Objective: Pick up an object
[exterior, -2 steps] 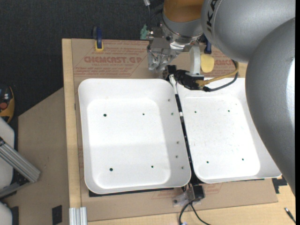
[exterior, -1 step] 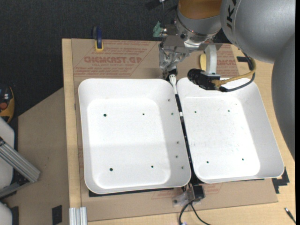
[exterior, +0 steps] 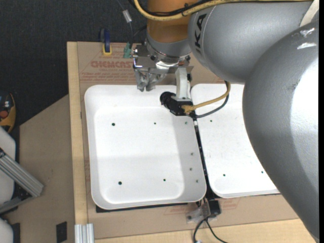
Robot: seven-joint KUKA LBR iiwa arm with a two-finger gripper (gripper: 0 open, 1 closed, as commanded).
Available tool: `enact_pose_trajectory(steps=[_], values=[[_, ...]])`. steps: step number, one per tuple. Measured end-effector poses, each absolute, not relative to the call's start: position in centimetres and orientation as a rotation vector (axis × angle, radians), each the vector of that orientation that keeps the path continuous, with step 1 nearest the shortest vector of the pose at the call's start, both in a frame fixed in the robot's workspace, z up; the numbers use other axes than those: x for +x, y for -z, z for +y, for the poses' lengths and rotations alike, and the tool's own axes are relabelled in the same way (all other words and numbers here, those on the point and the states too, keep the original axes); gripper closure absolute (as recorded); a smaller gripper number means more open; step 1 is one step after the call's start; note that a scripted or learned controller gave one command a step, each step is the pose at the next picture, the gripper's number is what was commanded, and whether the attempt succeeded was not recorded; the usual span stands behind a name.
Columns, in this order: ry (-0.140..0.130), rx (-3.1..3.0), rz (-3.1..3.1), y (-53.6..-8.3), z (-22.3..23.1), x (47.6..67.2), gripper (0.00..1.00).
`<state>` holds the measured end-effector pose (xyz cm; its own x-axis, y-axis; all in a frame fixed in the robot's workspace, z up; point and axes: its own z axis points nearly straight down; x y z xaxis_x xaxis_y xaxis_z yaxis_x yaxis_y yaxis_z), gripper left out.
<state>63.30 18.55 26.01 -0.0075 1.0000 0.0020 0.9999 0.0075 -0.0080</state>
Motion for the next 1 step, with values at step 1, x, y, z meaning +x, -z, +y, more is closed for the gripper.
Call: enact_pose_trajectory(steps=[1], values=[[0.008, -2.227, -2.222, -31.88, 14.85, 64.71, 1.0]])
